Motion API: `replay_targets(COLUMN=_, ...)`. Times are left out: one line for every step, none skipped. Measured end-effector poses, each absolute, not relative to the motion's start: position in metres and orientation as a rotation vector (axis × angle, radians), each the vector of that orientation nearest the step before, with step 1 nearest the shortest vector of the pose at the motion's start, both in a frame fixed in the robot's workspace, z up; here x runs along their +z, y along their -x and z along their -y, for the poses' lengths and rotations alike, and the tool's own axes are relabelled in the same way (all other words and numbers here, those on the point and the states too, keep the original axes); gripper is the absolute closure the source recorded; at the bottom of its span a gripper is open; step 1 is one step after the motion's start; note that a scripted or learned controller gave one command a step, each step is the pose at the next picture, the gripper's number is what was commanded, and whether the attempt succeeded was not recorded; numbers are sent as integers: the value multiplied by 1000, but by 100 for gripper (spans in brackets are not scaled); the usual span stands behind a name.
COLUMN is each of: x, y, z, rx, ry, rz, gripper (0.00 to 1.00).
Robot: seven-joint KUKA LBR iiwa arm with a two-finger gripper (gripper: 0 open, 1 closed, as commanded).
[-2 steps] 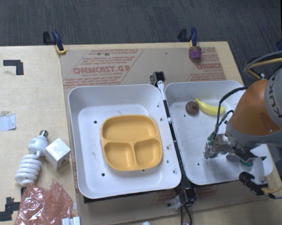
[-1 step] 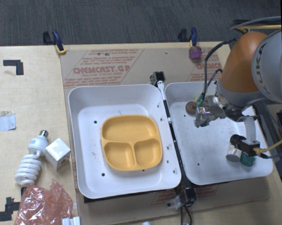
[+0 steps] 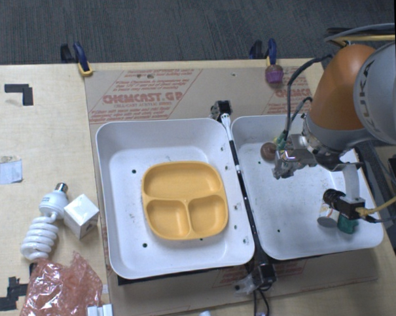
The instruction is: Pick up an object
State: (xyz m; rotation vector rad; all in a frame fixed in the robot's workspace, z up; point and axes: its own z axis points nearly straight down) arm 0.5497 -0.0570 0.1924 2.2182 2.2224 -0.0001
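The big grey arm (image 3: 371, 81) with its orange band comes in from the upper right of the frame and bends down over the right bin (image 3: 287, 238). Its gripper (image 3: 285, 165) hangs low near the top of that bin. I cannot tell if its fingers are open or closed. A small brown round thing (image 3: 268, 151) lies just beside the gripper, to its left. A yellow tray (image 3: 185, 200) with three parts lies flat in the left bin (image 3: 121, 190).

Bench (image 3: 40, 148) w/ two white bins (image 3: 121, 190), spiral bulb (image 3: 42, 226), white cube (image 3: 81, 215), pink plastic wrap (image 3: 60, 294) at left
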Motion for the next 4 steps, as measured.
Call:
replay_targets(x=121, y=-580, z=98, rx=-2, ry=-2221, rz=-2222, gripper=0)
replay_targets(x=92, y=-536, z=105, rx=0, ry=-2223, rz=-2220, gripper=0)
replay_targets(x=92, y=-478, z=100, rx=0, ry=-2223, rz=-2219, gripper=0)
replay_targets(x=93, y=-573, z=100, rx=0, ry=-2218, rz=-2223, gripper=0)
